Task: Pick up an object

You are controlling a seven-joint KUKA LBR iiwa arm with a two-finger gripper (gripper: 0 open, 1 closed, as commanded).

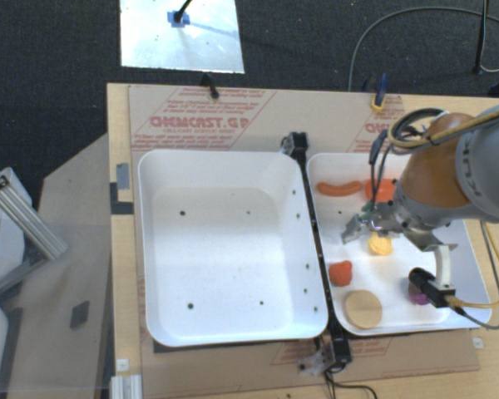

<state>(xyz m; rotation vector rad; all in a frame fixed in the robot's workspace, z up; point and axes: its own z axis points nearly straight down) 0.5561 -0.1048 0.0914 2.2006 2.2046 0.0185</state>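
The pincer [368, 225] hung low in the right bin [474, 283]; whether it was spread or pinched could not be told. A yellow piece [381, 245] lay just right of it (possibly touching). A red block [340, 273] sat below-left, a tan disc [363, 308] farther below, a sausage [338, 189] above.

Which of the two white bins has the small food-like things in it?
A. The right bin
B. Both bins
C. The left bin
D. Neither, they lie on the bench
A. The sausage, red piece, yellow piece and tan disc all lie in the right bin, under the arm.
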